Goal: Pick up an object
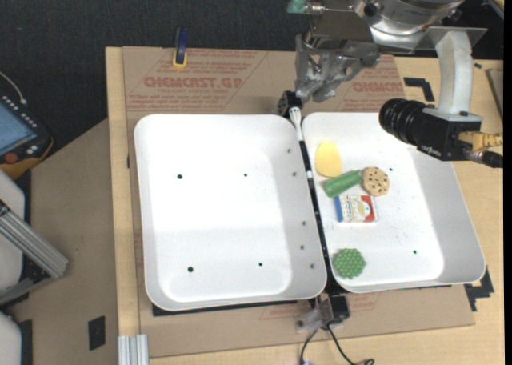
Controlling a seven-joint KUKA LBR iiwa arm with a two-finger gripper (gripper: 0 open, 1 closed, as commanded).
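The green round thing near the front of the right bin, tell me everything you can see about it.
The green round thing is a small, bumpy, dome-like cluster, dull green, looking like plastic or rubber toy food. It lies alone on the floor of the right bin, near the front left corner, close to the wall. Nothing touches it, and it sits apart from the other items.

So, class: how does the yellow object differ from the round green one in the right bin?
The yellow object is smooth and egg-like; the round green object is bumpy and dotted. The yellow one lies at the bin's far end beside a green stick; the green one sits alone at the near end. Both rest in the right bin.
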